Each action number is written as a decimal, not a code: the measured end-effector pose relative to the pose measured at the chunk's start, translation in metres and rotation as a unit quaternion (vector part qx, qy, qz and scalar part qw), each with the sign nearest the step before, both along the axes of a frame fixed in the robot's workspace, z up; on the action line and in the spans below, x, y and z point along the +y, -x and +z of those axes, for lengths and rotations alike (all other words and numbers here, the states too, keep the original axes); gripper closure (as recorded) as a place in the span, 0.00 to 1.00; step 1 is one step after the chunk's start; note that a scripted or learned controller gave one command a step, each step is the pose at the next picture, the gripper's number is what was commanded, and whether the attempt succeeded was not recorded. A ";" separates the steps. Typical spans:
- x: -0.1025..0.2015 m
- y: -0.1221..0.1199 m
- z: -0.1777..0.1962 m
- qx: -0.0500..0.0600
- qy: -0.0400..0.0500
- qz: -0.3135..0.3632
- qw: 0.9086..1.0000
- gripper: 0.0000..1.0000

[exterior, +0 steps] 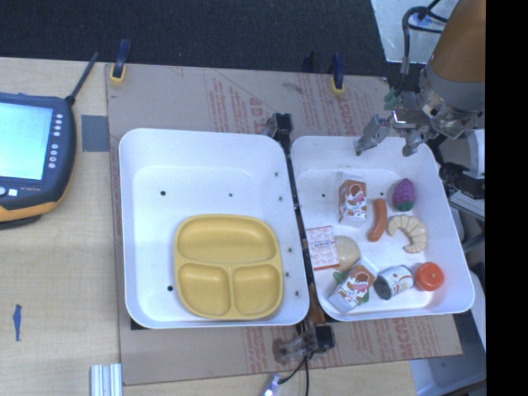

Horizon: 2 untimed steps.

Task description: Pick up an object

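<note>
Hovering with fingers apparently spread and bare, the gripper hangs above the milk carton.

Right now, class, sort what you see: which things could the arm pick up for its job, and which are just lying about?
For the job:
gripper
milk carton
sausage
purple grapes
croissant
orange cap
small can
right bin

Lying about:
yellow divided plate
left bin
handheld screen
blue clamps
</note>
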<state>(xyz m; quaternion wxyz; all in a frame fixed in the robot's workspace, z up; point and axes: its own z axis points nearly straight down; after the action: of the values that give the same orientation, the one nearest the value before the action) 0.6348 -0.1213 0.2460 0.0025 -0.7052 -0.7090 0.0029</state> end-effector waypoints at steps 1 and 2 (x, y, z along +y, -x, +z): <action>-0.006 -0.001 -0.118 0.001 0.000 0.000 1.000 0.00; -0.014 0.001 -0.157 0.001 0.000 0.000 1.000 0.00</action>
<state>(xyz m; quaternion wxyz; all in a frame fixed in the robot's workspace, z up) 0.6335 -0.1349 0.0890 0.0033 -0.7051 -0.7091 0.0034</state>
